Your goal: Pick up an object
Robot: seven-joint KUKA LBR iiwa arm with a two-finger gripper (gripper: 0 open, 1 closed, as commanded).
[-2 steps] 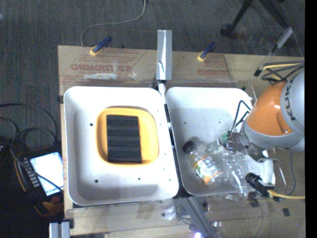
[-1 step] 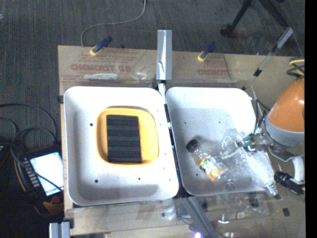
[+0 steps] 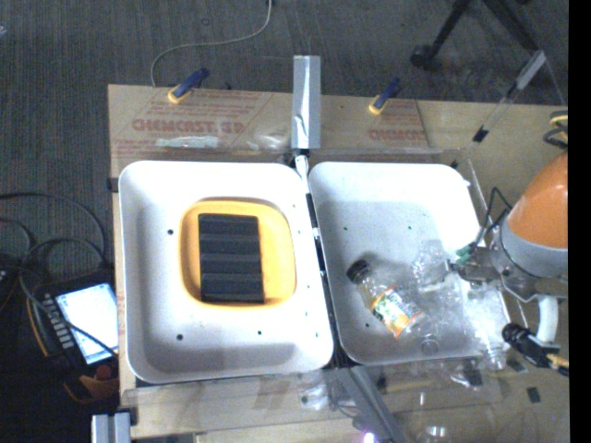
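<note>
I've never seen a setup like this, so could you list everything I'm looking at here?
Bins: 2, white, side by side on the bench; left bin, right bin.
Tray: 1, yellow with a black ribbed insert, middle of the left bin.
Bottle: 1, clear plastic with dark cap and orange-green label, lying in the right bin.
Crumpled plastic: clear, count hard to tell, right bin beside the bottle.
Clamps: 2, blue and yellow, at the bench's far edge.
Board: 1, brown, under the bins.
Tablet: 1, lit screen, on the floor at left.
Chair base: 1, black, top right.
Arm: 1, grey with orange band, over the right bin's right edge.
</note>
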